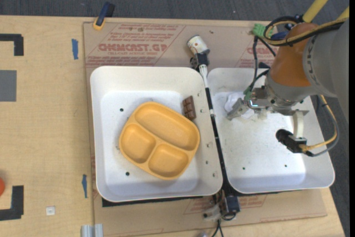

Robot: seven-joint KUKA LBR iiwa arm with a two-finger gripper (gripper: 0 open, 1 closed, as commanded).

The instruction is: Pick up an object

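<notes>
My gripper (247,110) hangs low over the upper left part of the right bin (277,172), under the grey arm with its orange band. A small white crumpled object (231,100) lies on the bin floor just at the gripper's left side, partly hidden by it. In the left bin (105,175) a yellow divided plate (159,139) with three compartments rests on the floor. A small brown block (188,107) lies by the plate's upper right rim.
A black connector on a yellow cable (292,141) hangs from the arm over the right bin's middle. A white and black fitting (197,47) sits behind the bins where they meet. Cardboard and a wooden bench surround the bins.
</notes>
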